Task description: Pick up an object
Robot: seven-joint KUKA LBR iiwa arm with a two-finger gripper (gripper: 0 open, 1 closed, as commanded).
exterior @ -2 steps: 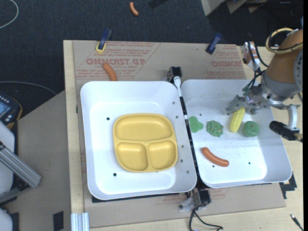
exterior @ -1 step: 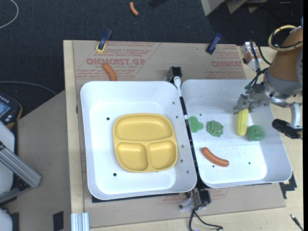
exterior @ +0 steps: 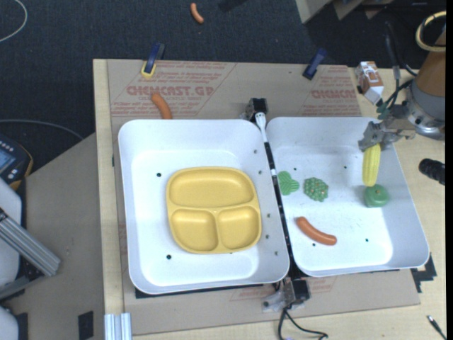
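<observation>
Hanging upright from the grey two-finger gripper [exterior: 373, 144], a yellow plastic corn cob [exterior: 370, 165] is pinched at its top end, long axis vertical, over the right white bin [exterior: 407, 243], just above a green round toy [exterior: 376, 195]. A straight lift looks enough.

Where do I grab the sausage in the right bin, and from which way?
Take the sausage across its middle, coming straight down. It lies flat on the floor of the right bin, slanting from upper left to lower right, so set the fingers across that slant on its narrow width. There is bare floor around it, and the green pieces sit well apart.
</observation>
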